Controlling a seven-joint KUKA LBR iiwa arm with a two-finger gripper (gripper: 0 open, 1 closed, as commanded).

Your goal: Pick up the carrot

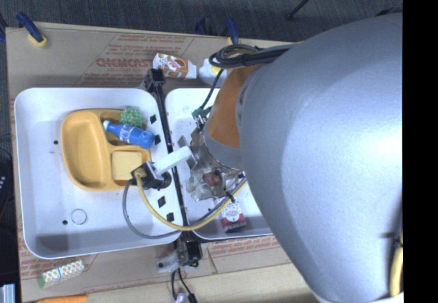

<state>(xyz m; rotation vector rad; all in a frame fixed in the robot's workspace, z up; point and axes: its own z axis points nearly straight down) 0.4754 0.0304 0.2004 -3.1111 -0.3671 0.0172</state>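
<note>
Our gripper (205,182) hangs low over the left part of the right shallow white plastic bin (183,104), just beside the divider between the two bins. Whether it is open or closed we cannot tell, since the wrist hardware hides it, and we see nothing held.

Going by size, the grey arm with its orange band (328,158) covers most of the right bin. The left shallow white plastic bin (31,158) comes next. It holds a yellow plastic divided tray (92,151), a blue plastic bottle with a white label (129,133) lying across the tray's upper right rim, and a small green leafy toy (133,115) just above the bottle. In the visible strip of the right bin lies a small red-and-white packet (233,217).

As for the carrot, we cannot place it with certainty. A thin orange sliver (61,298) at the bottom edge, outside both bins, may be it, or it may lie under the arm.

We judge the task to be at the reaching stage, with no grasp made. The next move calls for locating the carrot before closing on anything.
</note>
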